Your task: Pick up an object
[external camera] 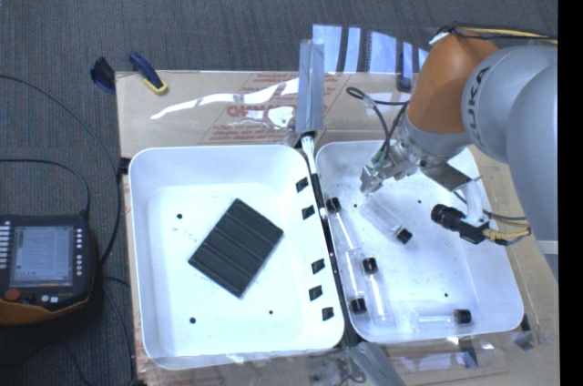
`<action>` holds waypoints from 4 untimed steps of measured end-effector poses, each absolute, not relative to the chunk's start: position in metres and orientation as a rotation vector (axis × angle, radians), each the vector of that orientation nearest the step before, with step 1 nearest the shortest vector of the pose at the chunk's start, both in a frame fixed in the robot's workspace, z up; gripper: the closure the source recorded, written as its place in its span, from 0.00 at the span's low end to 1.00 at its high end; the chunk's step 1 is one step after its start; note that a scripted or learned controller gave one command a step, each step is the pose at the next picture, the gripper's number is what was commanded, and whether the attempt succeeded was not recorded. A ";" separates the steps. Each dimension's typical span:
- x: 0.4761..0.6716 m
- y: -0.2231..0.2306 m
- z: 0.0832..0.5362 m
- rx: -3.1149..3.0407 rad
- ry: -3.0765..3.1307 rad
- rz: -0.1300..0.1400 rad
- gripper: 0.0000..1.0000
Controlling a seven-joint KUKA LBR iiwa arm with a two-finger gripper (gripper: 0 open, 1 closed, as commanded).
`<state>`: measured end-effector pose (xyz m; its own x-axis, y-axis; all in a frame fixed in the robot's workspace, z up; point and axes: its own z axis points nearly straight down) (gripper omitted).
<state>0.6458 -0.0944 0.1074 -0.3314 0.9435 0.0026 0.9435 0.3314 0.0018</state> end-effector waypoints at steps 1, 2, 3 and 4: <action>0.646 -0.094 0.107 -1.816 -2.562 -0.005 0.00; 0.646 -0.094 0.107 -1.816 -2.562 -0.005 0.00; 0.646 -0.094 0.107 -1.816 -2.562 -0.005 0.00; 0.646 -0.094 0.107 -1.816 -2.562 -0.005 0.00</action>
